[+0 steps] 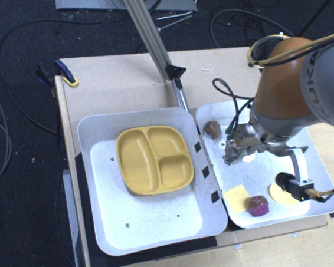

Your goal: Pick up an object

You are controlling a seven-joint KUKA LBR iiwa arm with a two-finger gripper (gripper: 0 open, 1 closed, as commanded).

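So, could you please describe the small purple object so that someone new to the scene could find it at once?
Look in the right-hand white bin, along its near edge. The small purple object sits there between a flat yellow square and a pale yellow disc. It alone is purple and lumpy; its neighbours are flat and yellow.

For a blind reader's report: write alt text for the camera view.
A grey-and-orange robot arm reaches over the right white bin, which holds a brown lump, yellow square, purple piece and pale yellow disc. The left bin holds a yellow divided plate.
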